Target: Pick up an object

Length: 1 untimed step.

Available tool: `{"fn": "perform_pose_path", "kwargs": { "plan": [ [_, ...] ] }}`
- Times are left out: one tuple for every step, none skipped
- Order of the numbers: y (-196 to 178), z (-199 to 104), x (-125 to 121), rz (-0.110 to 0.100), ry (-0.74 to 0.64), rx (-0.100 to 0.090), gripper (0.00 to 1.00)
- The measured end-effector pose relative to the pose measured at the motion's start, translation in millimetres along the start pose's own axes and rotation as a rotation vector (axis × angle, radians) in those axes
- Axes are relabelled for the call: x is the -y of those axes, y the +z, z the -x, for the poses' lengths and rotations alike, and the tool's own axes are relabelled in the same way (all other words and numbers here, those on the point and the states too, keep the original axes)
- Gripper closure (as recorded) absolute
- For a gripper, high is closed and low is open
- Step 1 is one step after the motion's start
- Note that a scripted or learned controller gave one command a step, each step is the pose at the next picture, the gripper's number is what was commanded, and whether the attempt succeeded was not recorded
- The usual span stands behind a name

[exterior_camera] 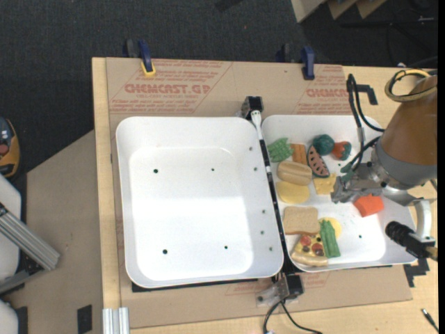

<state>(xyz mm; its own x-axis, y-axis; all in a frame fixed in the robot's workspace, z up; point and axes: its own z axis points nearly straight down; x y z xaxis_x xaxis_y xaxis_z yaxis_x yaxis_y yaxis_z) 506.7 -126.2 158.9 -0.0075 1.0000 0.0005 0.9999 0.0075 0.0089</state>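
Note:
The right bin holds several toy foods. At its back lie a green leafy piece, a watermelon slice and a red fruit. A bread roll, a yellow cheese wedge and a pale yellow disc sit mid-bin. A toast slice, a pizza slice and a green pickle lie at the front. My gripper hangs low in the middle of the bin, just right of the cheese wedge and just left of an orange block.
The left bin lies beside the right one, with a black divider strip between them. The arm's orange band looms over the right bin's far right side. A black cable hangs near the back. Clamps hold the cardboard base.

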Motion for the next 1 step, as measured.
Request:
{"fn": "perform_pose_path", "kwargs": {
  "plan": [
    [-16.6, -25.8, -92.3, 0.002, 0.0, 0.002, 1.0]
  ]
}}
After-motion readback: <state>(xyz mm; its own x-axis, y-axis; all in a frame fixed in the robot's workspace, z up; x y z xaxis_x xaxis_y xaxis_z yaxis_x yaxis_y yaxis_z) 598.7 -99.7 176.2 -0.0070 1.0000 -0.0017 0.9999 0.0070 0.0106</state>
